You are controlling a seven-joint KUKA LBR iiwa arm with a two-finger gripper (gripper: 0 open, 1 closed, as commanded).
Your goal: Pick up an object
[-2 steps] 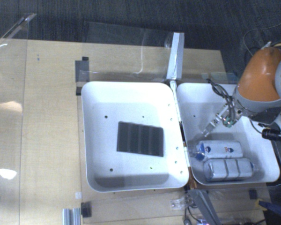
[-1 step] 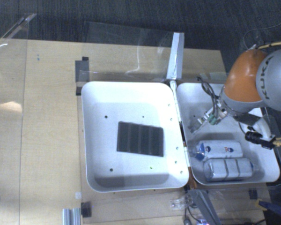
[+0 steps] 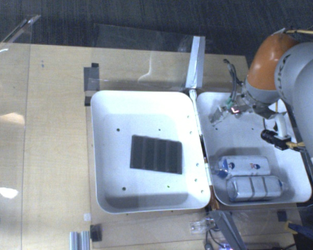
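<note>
Camera view: I am reaching in from the right edge of the surface [image 3: 47, 139], with my pincer [image 3: 223, 113] hanging over the far-left corner of the right bin [image 3: 302, 189]. Whether it is open or closed I cannot tell; the tip is small and blurred against the white floor. Nothing is showing between its tips, so I am not counting anything as held.

Candidates for the pick: a clear bottle [image 3: 243, 166] with a blue cap is lying on its side near the front of the right bin, and a grey ridged container [image 3: 254, 187] is lying just beside it, closer to the front wall, possibly touching it. A dark ribbed pad [image 3: 156, 153] is lying flat in the middle of the left bin [image 3: 107, 108].

Judgement: the bottle is looking like the nearest fair target. I am planning to travel toward the front edge, centre over the bottle's body, and align across its narrow width. Risk: it is round and may roll toward the container.
</note>
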